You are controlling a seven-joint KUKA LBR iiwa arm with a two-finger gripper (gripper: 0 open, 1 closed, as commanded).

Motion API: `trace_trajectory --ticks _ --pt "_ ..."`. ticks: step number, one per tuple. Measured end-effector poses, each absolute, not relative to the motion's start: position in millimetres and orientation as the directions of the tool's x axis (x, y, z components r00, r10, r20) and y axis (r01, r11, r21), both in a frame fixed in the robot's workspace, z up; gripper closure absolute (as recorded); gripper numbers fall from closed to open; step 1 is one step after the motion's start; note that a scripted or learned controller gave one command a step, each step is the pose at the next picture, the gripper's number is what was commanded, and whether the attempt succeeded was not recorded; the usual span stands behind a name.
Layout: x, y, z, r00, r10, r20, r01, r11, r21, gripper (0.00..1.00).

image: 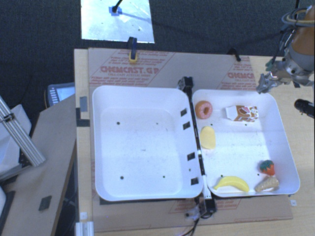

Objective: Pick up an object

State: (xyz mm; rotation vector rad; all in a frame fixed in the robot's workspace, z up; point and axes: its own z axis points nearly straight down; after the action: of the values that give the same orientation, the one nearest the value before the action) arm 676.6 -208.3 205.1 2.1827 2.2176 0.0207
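The gripper (pixel 266 84) hangs just beyond the right bin's (pixel 283 127) far corner, carrying nothing; finger spread I cannot tell. The approach is not yet made. Nearest is the small carton (pixel 242 113), just inside that corner; next comes a descent over it.

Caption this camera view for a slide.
Gripper hovers beyond the right bin holding donut, banana and carton.

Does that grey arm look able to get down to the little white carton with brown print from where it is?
Probably yes. The gripper hangs just beyond the right bin's far rim, and the white carton with brown print lies close below it, apart from the other objects, uncovered.
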Motion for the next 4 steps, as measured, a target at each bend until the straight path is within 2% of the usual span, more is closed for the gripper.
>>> trace_trajectory --ticks 4 --pt "680.2 -209 251 -0.023 1.000 -0.018 0.999 0.024 0.046 1.00"
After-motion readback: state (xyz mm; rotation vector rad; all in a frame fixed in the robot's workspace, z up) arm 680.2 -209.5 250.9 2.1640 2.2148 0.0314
